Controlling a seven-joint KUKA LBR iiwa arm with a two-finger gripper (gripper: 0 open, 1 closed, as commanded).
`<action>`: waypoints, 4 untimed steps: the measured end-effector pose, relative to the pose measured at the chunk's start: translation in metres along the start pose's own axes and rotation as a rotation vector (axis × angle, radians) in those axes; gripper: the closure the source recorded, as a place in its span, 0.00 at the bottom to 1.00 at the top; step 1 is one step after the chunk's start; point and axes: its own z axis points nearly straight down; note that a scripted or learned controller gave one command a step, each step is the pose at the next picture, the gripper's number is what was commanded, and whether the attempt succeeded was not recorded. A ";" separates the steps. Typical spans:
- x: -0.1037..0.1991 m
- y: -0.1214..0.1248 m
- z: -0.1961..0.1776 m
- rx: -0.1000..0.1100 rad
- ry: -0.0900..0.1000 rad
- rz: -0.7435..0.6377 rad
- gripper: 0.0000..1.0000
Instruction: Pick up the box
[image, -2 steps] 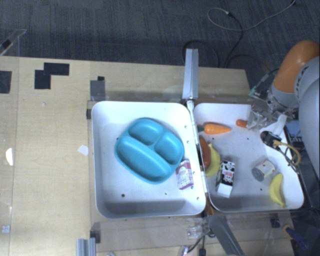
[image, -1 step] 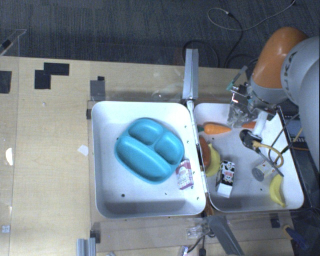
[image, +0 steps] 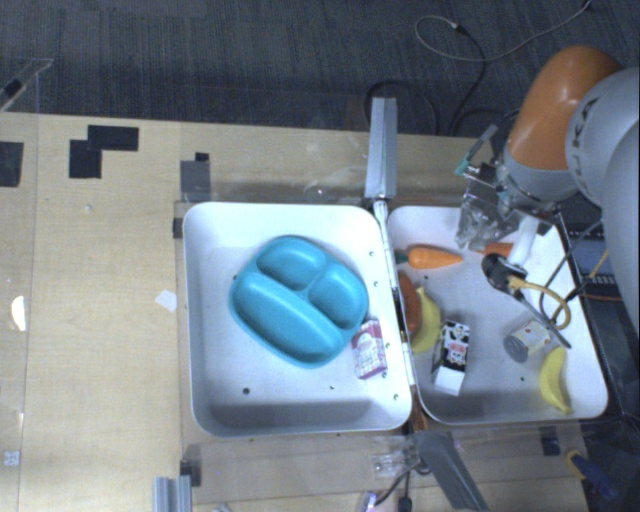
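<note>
Although the task names the box (image: 452, 356), the end effector (image: 478, 228) hangs over the back of the right bin (image: 490, 392), just beside the carrot (image: 436, 258) and well apart from its target. Whether it is apart or together I cannot tell; nothing can be seen in its grip.

Box: black-and-white, lying flat on the bin floor toward the near left. Its long side runs roughly front to back. A banana (image: 429, 318) lies close on its left against the bin wall. Open floor on its right, then a small grey cylinder (image: 520, 344) and a second banana (image: 553, 378) near the front right corner.

Left bin (image: 230, 400): a blue divided plate (image: 298, 298) and, by its rim, a small pink-and-white packet (image: 370, 352) close to the dividing wall. It could be mistaken for the target, though it sits farther from the arm.

Judgement: the things look scattered at random, not arranged. The box lying flat suits a grasp from above across its narrow width, and the clear side away from the banana leaves room for that. The approach is not yet begun. The arm must come forward and left over the carrot, then descend. Risk: nudging the banana, or closing on the box's corner.

All sits on a pale wooden desk (image: 90, 300).
</note>
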 end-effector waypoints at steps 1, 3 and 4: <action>-0.031 -0.019 0.072 0.007 -0.005 -0.002 1.00; -0.008 -0.059 -0.012 0.005 -0.004 -0.123 1.00; -0.003 -0.061 0.013 0.007 -0.004 -0.069 1.00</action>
